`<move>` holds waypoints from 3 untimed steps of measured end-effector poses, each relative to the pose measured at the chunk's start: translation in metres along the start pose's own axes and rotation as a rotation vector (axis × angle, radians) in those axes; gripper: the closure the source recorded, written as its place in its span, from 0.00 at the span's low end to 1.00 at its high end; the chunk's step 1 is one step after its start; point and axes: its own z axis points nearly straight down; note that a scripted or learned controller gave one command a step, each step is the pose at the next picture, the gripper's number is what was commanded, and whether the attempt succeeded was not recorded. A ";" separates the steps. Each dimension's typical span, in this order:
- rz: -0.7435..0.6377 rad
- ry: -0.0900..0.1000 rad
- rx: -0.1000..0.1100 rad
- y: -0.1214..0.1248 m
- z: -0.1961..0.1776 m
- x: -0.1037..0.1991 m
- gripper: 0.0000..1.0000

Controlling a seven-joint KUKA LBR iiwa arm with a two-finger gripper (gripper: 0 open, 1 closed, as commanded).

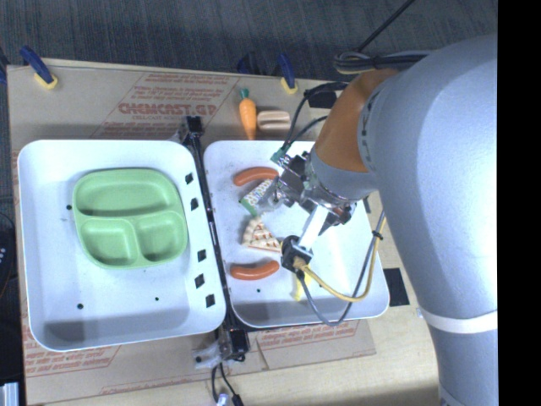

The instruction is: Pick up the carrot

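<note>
The carrot (246, 115) is orange with a green top. It lies on the cardboard just beyond the back rim of the right bin (355, 299), outside it. My gripper (277, 188) hangs low inside the right bin, over a small green and white item (256, 196) near the bin's middle. It is well in front of the carrot and apart from it. The arm's wrist and orange band cover the right half of that bin.
A pink and tan bun-like piece (273, 122) lies right of the carrot. The right bin holds two sausages (255, 175) (254, 270) and a pizza slice (260, 236). A green divided tray (129, 216) sits in the left bin (42, 311). A yellow cable (338, 296) loops near the front.
</note>
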 end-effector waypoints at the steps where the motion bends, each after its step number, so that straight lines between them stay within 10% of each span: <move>1: 0.316 0.000 0.001 0.013 0.000 0.042 0.00; 2: 0.470 0.000 0.001 0.009 -0.079 0.088 0.00; 3: 0.617 -0.002 0.001 0.086 -0.012 0.060 0.00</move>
